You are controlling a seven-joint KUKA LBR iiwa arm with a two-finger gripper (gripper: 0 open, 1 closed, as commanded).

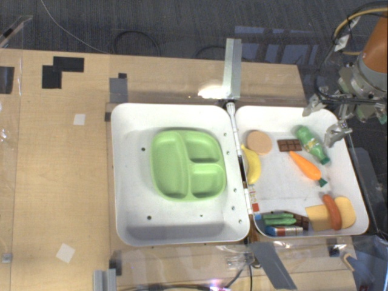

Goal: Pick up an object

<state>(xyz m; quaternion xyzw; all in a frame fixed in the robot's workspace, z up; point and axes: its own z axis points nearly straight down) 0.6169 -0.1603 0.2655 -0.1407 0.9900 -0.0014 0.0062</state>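
While the arm (371,65) sits high at the right bin's far right corner, the gripper (330,121) hangs over that corner's rim with the jaws spread wide and nothing between them. One finger (312,105) shows to the left, the other lower and to the right, near the bottle's cap end.

Step in hand, as I judge it: approach, pre-grasp. Nothing lifted yet.

Right bin (285,180) holds all the candidates. Bottle (312,143), green, lies slanted just beside the gripper, closest target. Carrot (305,166) lies right below it, nearly touching the bottle's lower end. Chocolate (289,144) sits just left of the bottle. Cookie (259,142) further left, banana (252,163) along the left wall. Sausage (331,211) rests on the cheese (330,213) at the near right corner. Markers (280,221) lie along the near wall.

Left bin (124,162) holds the green tray (187,164), well apart from the gripper.

Next move likely calls for: shift a little left and toward the camera, centre over the bottle, turn the jaws across its short axis, descend, close. Risk: the carrot and chocolate crowd the bottle, so a finger may land on a neighbour. The bottle is round and may roll out.
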